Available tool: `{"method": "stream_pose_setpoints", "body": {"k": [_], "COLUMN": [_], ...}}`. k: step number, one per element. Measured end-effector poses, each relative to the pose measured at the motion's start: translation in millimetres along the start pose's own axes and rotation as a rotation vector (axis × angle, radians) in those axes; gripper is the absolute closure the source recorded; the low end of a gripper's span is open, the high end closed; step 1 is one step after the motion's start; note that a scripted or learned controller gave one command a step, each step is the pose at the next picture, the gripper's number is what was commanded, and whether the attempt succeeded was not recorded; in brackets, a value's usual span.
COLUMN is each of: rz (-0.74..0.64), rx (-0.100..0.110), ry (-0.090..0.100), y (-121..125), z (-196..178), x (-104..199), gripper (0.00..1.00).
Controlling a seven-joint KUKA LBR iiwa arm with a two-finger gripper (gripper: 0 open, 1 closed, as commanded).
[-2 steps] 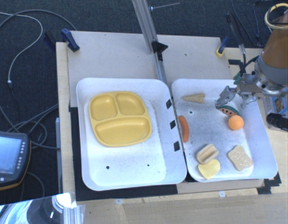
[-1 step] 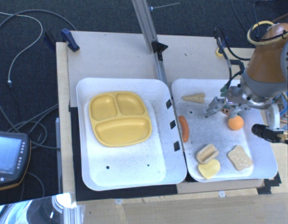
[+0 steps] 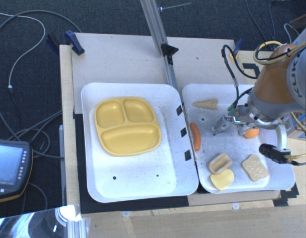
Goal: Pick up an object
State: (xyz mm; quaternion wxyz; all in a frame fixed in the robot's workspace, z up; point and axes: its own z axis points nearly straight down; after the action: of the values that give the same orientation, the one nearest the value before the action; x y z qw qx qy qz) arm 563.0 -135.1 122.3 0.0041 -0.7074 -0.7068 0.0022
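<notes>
Reaching in from the right, the gripper (image 3: 220, 128) hangs low over the right bin (image 3: 207, 90) — whether it is wide or narrow I cannot tell; the carrot (image 3: 195, 136) lies just left of it, long axis running near-to-far.

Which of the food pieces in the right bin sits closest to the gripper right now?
The small orange piece, just right of the gripper under the arm's wrist. The carrot-like stick, cone, bread pieces and yellow heart lie farther off.
</notes>
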Motion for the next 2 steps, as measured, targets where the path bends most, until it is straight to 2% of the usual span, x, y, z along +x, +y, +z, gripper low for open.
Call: {"method": "stream_pose_setpoints", "body": {"k": [1,2], "rz": [-0.002,-0.002], "rx": [-0.01,-0.017], "ry": [-0.001,-0.005], "y": [2.4,9.7], "z": [-15.2,-74.8], "x": [0.5,-6.2], "gripper": [1.0,1.0]}}
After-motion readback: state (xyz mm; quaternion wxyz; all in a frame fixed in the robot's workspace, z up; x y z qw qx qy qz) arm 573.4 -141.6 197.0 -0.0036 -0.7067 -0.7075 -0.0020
